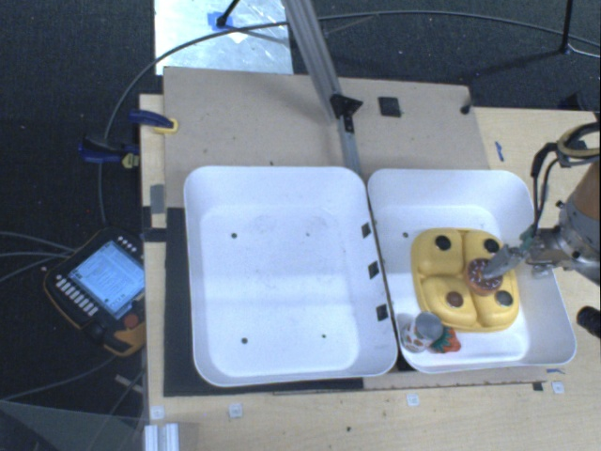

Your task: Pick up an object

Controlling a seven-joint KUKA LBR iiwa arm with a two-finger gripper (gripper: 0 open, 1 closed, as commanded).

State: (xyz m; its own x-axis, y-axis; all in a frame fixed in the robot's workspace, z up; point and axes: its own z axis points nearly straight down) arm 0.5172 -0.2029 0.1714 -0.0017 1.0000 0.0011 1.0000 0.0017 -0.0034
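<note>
Two white bins side by side on the brown surface (254,120); left bin (277,271) next to right bin (460,191). In the right bin, a yellow toy (441,285) with dark round holes, lying flat near the middle; on top of it, a small brown ring-shaped thing (481,275). Gripper (498,263) reaching in from the right, tip down right at the brown thing; cannot tell how wide the fingers are or if anything is held. Small grey and orange bits (430,332) in the near corner.

Grey arm (573,250), orange band, black cable looped above the wrist
</note>
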